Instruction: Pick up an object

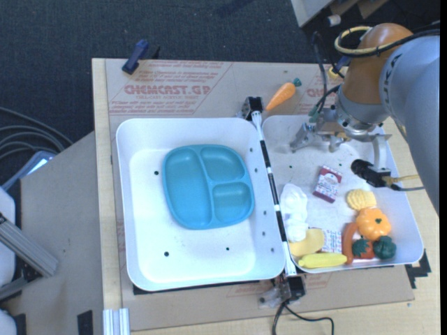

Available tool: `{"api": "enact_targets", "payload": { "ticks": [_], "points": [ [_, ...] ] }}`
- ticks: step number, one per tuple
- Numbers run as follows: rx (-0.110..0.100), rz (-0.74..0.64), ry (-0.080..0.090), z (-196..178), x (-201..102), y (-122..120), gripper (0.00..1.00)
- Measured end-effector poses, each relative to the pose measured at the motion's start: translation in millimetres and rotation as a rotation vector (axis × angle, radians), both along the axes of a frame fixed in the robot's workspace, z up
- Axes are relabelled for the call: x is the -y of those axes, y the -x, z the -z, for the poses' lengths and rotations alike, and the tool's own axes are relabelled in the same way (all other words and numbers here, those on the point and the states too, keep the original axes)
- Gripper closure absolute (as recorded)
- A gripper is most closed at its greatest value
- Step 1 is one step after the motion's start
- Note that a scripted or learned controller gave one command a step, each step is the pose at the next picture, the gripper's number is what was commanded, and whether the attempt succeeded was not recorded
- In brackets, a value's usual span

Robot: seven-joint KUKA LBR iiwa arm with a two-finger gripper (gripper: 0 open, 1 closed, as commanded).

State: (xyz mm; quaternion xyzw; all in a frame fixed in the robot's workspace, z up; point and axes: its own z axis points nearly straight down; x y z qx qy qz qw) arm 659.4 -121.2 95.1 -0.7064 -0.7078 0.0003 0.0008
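You are reaching into the far end of the right bin (412, 246), but the objects you could pick lie well toward its near end: a small red packet (326, 184) mid-bin, then a crumpled white cloth (293, 208), a banana (323, 260), an orange pumpkin (373, 223) and a corn piece (360, 199) bunched close together. That crowding is your main risk: a descent there could nudge neighbours or pinch two at once, and the flat packet could slip. A toy carrot (279, 96) sits outside, on the bench beyond the bins. Your arm comes in from the right, wrist pointing down, gripper (318, 137) low over bare floor. I cannot tell whether its fingers are apart or together.
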Motion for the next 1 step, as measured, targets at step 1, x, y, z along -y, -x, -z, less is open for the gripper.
{"api": "enact_targets", "payload": {
  "ticks": [1],
  "points": [
    [-0.001,0.002,-0.001,10.9,-25.2,65.9,0.0]
  ]
}}
